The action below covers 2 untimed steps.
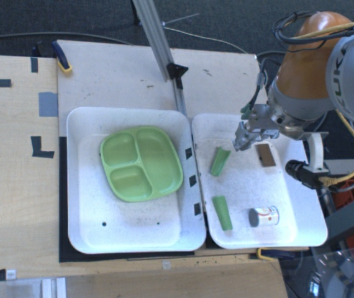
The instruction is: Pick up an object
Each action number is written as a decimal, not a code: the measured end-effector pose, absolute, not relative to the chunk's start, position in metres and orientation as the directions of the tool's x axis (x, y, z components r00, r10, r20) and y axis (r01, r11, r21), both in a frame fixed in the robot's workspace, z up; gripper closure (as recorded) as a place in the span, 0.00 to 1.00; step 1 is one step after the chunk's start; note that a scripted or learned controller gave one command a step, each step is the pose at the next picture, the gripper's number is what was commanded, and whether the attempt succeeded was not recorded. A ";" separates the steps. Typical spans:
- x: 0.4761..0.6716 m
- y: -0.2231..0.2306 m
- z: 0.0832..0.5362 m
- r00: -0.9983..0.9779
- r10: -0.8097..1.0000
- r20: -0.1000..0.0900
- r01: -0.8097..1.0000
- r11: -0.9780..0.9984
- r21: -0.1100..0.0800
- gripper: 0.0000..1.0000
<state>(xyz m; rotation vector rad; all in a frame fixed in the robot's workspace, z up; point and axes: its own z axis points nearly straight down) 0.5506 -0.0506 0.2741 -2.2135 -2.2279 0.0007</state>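
The gripper hovers over the right bin — just beside a green block — its fingers' state impossible to tell.

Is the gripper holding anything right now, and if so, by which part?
Nothing shows in the gripper. It hangs over the right bin, near the upper green piece.

right bin: open floor mid-bin | blockers: two green pieces, brown block, can | left bin: divided plate covers centre
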 end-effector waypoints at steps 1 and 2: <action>0.553 -0.003 0.273 -0.006 1.000 0.001 1.000 0.006 -0.002 1.00; 0.558 0.053 0.253 -0.007 1.000 0.001 1.000 0.007 -0.004 1.00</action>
